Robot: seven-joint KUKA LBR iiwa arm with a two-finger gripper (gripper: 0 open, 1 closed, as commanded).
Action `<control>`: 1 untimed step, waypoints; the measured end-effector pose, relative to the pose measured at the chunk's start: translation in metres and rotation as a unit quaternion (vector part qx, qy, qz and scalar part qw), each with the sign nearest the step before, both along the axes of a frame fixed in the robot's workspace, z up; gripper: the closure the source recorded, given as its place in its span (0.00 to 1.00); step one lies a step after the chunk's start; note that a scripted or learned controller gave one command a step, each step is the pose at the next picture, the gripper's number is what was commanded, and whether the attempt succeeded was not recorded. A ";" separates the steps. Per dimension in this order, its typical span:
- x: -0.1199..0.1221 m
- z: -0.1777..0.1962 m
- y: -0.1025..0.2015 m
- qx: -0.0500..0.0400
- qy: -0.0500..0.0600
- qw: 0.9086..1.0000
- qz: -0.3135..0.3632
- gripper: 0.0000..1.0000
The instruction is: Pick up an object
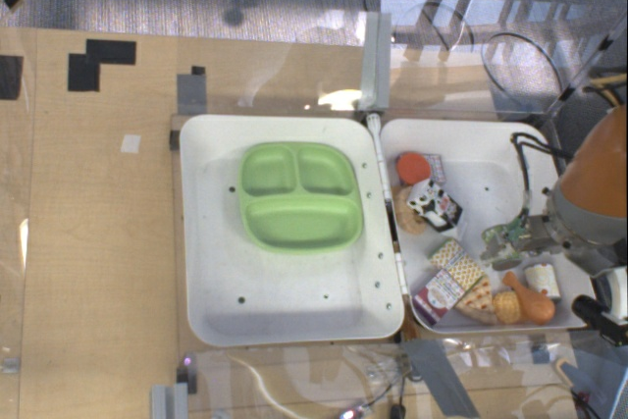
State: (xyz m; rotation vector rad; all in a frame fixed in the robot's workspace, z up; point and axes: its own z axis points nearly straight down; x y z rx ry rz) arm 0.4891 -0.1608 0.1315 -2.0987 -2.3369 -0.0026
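The right bin (491, 137) holds several small items. A red round piece (413, 167) lies at its far left, with a black-and-white packet (433, 206) just below it. Nearer the front are a checkered packet (457, 259), a pink-and-white packet (441, 292), a yellow wedge (480, 297) and an orange drumstick-shaped toy (531, 300). A small white cup (543, 279) sits beside the toy. My gripper (512, 244) hangs low over the right half of this bin, just above the cup and right of the checkered packet. Nothing shows as held.
The left bin (211, 289) carries a green divided plate (299, 197) in its middle. A metal divider (385, 201) runs between the bins. The arm's orange band (601, 174) and black cables (530, 162) stand over the right bin's right edge.
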 end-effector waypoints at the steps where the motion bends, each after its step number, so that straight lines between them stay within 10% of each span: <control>1: 0.031 0.074 0.087 -0.001 -0.001 0.997 0.076 1.00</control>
